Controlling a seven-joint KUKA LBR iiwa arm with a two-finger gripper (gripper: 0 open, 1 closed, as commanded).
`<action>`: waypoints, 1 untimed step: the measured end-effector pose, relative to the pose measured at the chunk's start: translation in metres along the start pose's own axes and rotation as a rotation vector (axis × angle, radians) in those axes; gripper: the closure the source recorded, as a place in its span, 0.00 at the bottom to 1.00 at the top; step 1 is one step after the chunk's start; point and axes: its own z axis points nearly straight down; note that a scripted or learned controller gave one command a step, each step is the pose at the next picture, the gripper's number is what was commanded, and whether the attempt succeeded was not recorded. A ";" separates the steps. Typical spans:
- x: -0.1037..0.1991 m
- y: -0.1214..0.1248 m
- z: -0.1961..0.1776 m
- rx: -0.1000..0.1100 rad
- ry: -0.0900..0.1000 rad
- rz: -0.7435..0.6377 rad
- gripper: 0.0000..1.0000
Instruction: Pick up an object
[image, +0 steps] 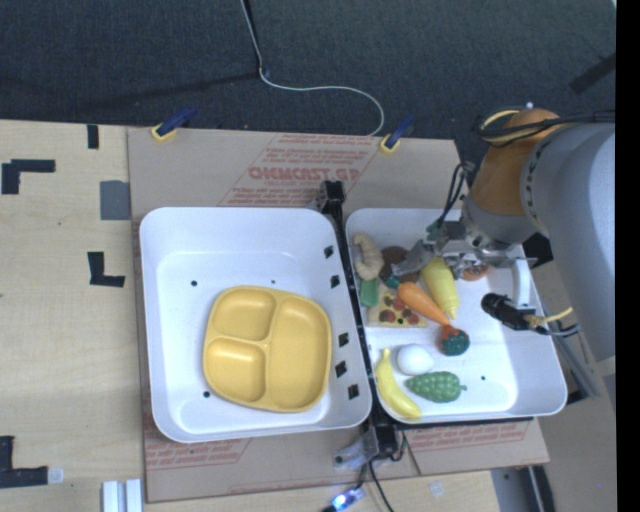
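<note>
The right bin (535, 385) holds several toy foods. Among them are a yellow corn-like piece (441, 285), an orange carrot (423, 302), a white egg (414, 358), a green bunch of grapes (435, 385) and a banana (394, 385). A dark teal piece (455, 343) lies at the carrot's tip. My gripper (447, 252) hangs low over the bin's far part, right above the top end of the yellow piece. The wrist hides how it meets the piece.
A beige piece (368, 256), a brown piece (396, 257), a small green piece (370, 293) and a flat tan slice (392, 316) lie along the right bin's left wall. The left bin (170, 240) holds a yellow divided plate (268, 347). The grey arm (570, 220) covers the bin's right side.
</note>
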 end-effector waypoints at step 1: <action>0.000 0.002 -0.015 -0.006 -0.001 -0.001 1.00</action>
